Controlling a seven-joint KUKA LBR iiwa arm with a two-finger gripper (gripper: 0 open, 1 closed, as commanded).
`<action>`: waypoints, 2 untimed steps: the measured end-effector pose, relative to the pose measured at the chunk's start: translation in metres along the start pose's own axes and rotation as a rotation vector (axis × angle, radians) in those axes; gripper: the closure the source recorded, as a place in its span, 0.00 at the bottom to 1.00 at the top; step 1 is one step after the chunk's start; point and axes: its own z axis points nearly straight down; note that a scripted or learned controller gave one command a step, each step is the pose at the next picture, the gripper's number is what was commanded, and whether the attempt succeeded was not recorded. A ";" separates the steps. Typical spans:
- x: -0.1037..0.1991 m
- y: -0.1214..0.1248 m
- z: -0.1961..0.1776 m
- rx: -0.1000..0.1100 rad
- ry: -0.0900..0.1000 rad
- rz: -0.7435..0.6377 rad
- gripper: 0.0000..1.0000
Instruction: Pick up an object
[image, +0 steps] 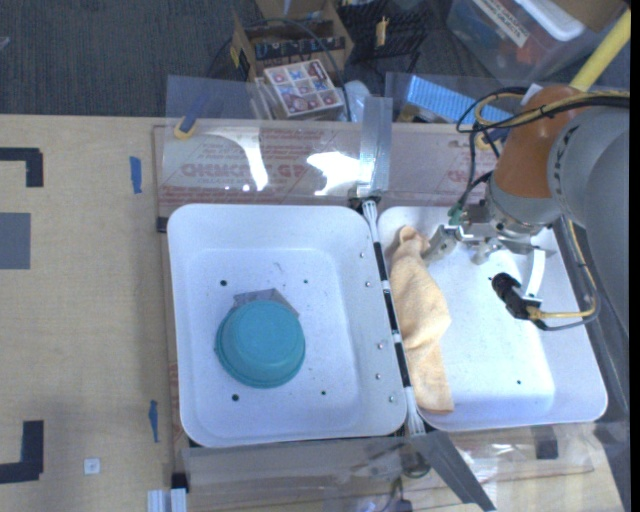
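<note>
Two white bins on bench. Gripper empty, fingers apart, right beside top end of yellow cloth; cloth stretches toward us.

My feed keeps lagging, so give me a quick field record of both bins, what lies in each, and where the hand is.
left bin: holds a teal bowl, upside down, on a grey patch
right bin: holds a tan cloth, stretched along its left wall
hand: over the right bin's far end, beside the cloth's top end
grasp: nothing seen between the fingers
arm: reaches in from the right
</note>
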 end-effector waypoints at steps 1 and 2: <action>-0.069 -0.015 -0.099 -0.001 -0.001 -0.226 0.00; 0.014 -0.026 -0.043 0.004 0.003 -0.420 0.00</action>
